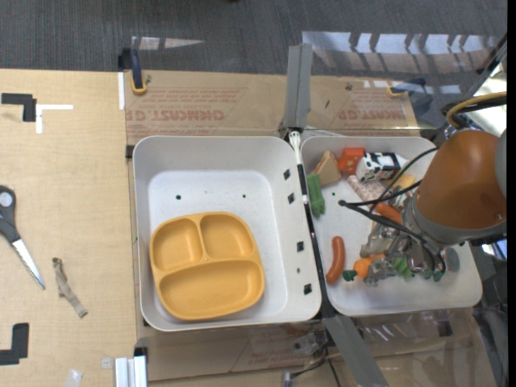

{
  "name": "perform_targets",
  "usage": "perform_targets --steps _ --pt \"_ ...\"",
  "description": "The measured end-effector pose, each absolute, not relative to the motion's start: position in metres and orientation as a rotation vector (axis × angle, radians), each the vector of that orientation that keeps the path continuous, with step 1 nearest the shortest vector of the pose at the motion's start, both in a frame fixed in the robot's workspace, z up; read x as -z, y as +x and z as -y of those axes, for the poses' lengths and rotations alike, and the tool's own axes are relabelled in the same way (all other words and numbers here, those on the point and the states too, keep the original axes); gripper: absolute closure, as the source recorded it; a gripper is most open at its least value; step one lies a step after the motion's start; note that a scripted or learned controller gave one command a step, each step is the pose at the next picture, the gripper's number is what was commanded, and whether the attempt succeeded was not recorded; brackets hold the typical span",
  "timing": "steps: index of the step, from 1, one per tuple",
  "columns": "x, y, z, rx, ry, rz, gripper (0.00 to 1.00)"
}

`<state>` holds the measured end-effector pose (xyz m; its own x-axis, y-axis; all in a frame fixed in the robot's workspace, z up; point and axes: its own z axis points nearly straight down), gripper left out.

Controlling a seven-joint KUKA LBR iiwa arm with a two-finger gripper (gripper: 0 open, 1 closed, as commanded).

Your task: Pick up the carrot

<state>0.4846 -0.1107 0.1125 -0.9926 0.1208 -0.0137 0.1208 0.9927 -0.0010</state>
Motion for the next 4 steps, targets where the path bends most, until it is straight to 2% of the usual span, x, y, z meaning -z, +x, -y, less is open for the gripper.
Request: perform_targets --steps 1,2,3,4 --pt "-0.096 0.512 0.094 0.001 0.466 -3.097 1.0" --pt "-0.203 0.532 0.046 0.0 0.403 -3.111 1.0" --pt "-0.235 0.479 0.015 0.0 -0.003 -3.14 1.0" --pt "-0.316 0.49 0.029 0.001 -0.559 -3.085 1.0"
